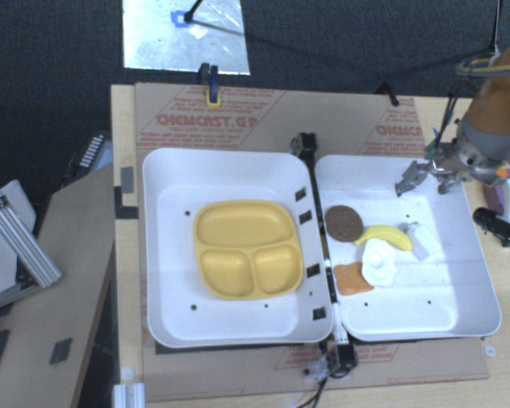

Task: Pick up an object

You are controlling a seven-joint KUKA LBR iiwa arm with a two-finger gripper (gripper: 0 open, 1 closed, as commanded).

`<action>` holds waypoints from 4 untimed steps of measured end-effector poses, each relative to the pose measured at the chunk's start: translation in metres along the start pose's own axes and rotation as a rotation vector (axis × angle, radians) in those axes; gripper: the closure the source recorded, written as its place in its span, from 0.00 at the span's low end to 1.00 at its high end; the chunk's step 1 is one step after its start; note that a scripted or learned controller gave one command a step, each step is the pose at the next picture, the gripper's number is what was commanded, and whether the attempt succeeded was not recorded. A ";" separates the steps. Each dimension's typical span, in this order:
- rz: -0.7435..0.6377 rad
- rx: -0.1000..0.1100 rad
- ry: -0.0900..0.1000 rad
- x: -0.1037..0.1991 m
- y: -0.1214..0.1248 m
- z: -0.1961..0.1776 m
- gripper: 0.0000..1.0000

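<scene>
A: Camera view — why is the pincer [427, 175] up at the right bin's [467, 313] far corner?

B: Probably hovering before a pick; its fingers look spread, pinching nothing.

A: And the target?

B: The banana [388, 237] lies lower-left of it, apart, touching the white piece [378, 263], near the brown disc [344, 223].

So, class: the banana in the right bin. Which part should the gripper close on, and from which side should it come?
Probably the middle of the banana, from straight above, with the fingers across its narrow width. It lies flat and curved, its lower left end against the white object, so the upper right half is freer. The gripper is above the bin's far side.
</scene>
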State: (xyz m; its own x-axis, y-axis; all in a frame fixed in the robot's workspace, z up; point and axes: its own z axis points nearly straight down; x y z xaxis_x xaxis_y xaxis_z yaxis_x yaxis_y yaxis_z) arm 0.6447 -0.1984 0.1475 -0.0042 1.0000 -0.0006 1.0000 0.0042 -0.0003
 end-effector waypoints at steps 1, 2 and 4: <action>0.002 0.000 0.000 -0.004 0.002 0.042 0.00; 0.000 -0.007 -0.002 -0.004 0.004 0.028 1.00; -0.001 -0.008 -0.002 0.000 0.011 -0.065 1.00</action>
State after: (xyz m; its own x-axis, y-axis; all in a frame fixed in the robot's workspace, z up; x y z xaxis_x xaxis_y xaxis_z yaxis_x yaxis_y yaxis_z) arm 0.6559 -0.1986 0.2124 -0.0053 1.0000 -0.0022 1.0000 0.0053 0.0075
